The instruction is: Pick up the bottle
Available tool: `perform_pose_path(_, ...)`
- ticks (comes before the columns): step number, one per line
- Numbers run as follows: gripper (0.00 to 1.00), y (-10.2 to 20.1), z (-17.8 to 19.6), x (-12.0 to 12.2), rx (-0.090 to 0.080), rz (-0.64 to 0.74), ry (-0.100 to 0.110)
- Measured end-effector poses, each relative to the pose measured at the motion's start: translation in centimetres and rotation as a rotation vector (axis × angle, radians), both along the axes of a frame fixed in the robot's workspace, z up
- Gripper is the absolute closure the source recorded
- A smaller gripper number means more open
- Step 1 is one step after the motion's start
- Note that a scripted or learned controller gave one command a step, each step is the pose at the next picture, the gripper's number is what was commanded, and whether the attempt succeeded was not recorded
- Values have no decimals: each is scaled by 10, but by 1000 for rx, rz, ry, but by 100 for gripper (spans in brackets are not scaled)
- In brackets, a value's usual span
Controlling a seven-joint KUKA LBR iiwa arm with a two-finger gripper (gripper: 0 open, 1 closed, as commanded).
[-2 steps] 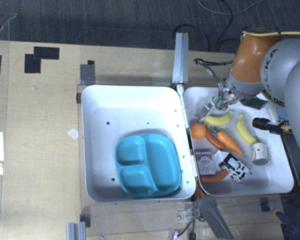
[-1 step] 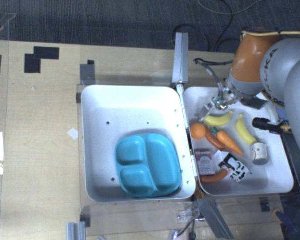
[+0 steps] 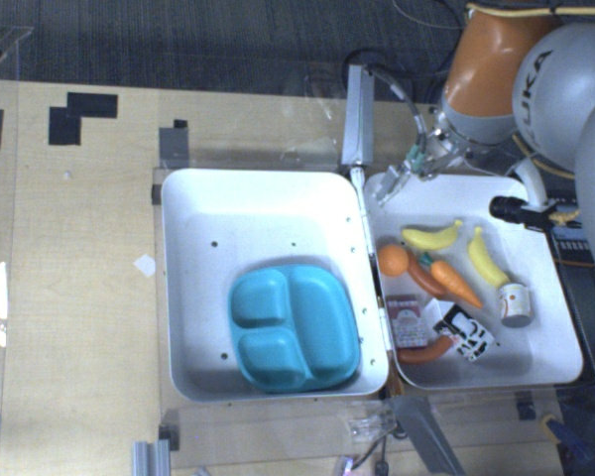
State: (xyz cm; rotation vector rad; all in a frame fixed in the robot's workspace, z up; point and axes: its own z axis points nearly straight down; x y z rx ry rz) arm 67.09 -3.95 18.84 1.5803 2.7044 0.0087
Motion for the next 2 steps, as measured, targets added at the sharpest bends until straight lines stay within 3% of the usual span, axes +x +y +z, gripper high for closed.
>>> perform_pose_path(1,0,45,-2,-15,0,100,4)
perform_pose_path(2,0,74,-1,-1,0,70,2)
